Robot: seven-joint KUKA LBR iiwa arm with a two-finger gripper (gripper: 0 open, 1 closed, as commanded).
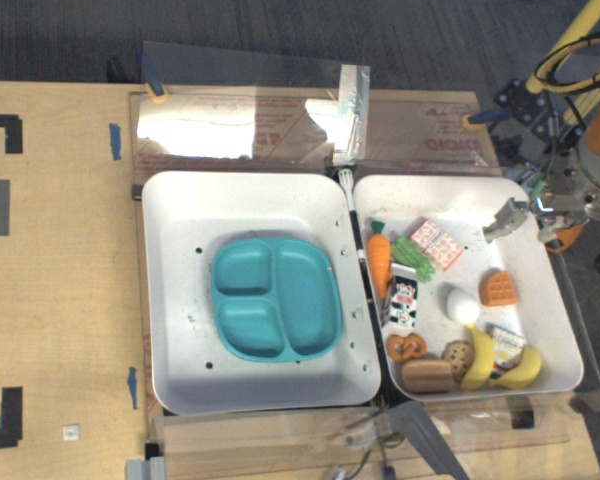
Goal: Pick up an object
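The right bin (450, 200) holds several toy foods. Among them are an orange carrot (379, 259), a pink checkered box (437, 243), a black and white carton (403, 303), a white egg (465, 309), an orange waffle (498, 289), a pretzel (407, 347), a brown sausage (427, 374), a cookie (458, 353) and yellow bananas (492, 366). My gripper (526, 226) hangs over the right bin's far right side, above bare floor and up-right of the waffle. It is open with nothing between its fingers.
The left bin (170, 268) holds a teal divided plate (277, 296). A clear plastic panel (240, 123) stands behind the bins. Yellow and black cables (570, 58) hang at the upper right by the arm.
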